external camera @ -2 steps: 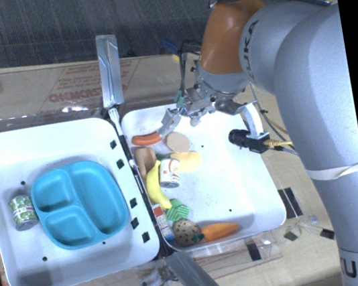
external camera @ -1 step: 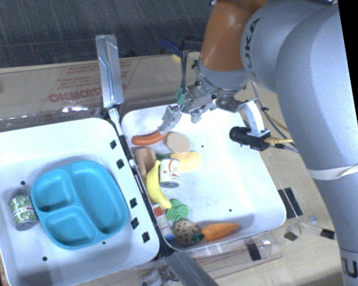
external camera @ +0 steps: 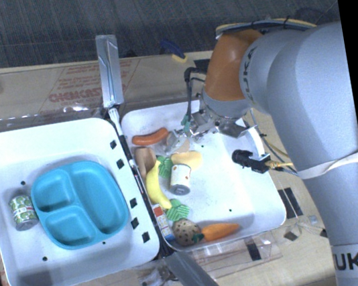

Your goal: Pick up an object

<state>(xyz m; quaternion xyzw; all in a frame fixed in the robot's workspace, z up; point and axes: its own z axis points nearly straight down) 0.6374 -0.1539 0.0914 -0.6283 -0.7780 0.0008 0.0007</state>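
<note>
Camera view shows us the gripper [external camera: 187, 129] low over the far end of the right bin [external camera: 259, 193], near the sausage [external camera: 151, 137]; we cannot tell its state or whether it has anything, since the wrist covers it. We judge the toys lie crowded along that bin's left wall because they were tipped in loosely, so any pick means working in a tight pile. We count one sausage, one banana [external camera: 155, 189], one small white cylinder [external camera: 180, 179], one carrot [external camera: 220, 231]; green scraps we cannot separate. The left bin [external camera: 16, 268] bears one blue divided tray [external camera: 80, 203] and one can [external camera: 22, 211] just beside it.
</note>
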